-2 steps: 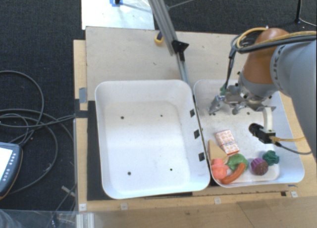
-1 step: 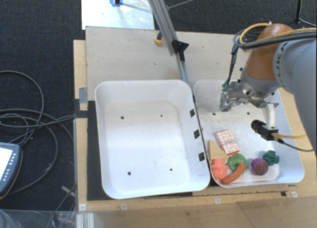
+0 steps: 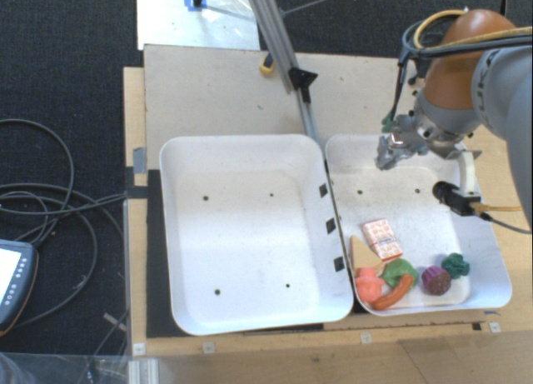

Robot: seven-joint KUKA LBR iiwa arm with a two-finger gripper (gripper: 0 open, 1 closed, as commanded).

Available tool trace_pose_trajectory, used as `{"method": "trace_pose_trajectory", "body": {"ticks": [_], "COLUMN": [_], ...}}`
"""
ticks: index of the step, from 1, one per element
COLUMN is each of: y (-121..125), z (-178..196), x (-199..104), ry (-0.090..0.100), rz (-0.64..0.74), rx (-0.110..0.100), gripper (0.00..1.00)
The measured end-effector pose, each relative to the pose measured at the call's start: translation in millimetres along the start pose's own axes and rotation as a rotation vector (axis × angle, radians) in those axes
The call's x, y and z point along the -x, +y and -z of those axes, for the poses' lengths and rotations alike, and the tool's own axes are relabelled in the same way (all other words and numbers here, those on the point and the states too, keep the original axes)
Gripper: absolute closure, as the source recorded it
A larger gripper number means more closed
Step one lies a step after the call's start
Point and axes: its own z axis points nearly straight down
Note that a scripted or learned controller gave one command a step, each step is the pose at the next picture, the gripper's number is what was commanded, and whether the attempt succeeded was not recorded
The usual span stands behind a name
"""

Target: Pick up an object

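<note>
dark carpet surrounds a pale wooden bench (image 3: pixel 216 91) that carries two shallow white bins side by side. taking the right bin (image 3: pixel 487 286) as the landmark: the left bin (image 3: pixel 179 157) sits just beside it on its left, their rims touching along the shared edge, and the whole pile of objects lies in the right bin's near part.

the gripper (image 3: pixel 390 157) hangs over the far left part of the right bin, close to its far rim, with nothing visible between its tips. whether it is spread or pressed together cannot be told from this slanted view (the tips read as one dark lump).

the relation that matters: every pickable thing lies toward the near end of the right bin from the gripper, well apart from it, across bare bin floor. nearest to the gripper is the pink patterned box (image 3: pixel 381 237), roughly in the bin's middle, its long axis running toward the bin's near right.

counted, the bin holds: one pink patterned box, one tan wedge (image 3: pixel 360 253) just nearer and left of it, one orange-red round piece (image 3: pixel 367 283) against the bin's left wall, one orange carrot-like stick (image 3: pixel 395 291) lying aslant along the near wall, one light green leafy piece (image 3: pixel 401 271) touching the stick, one purple round piece (image 3: pixel 435 281), and one dark green piece (image 3: pixel 455 265) nearest the bin's right wall.

as a judgement, no pick has begun; the arm would need to travel toward the near end and descend.
</note>
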Motion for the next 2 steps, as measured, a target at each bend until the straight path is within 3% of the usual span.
{"method": "trace_pose_trajectory", "body": {"ticks": [1, 2], "y": [-5.6, -4.2], "z": [60.9, 82.0], "x": [-2.5, -2.3], "ry": [0.000, 0.001], "rz": [0.000, 0.000], "rx": [0.001, -0.003], "gripper": [1.00, 1.00]}}
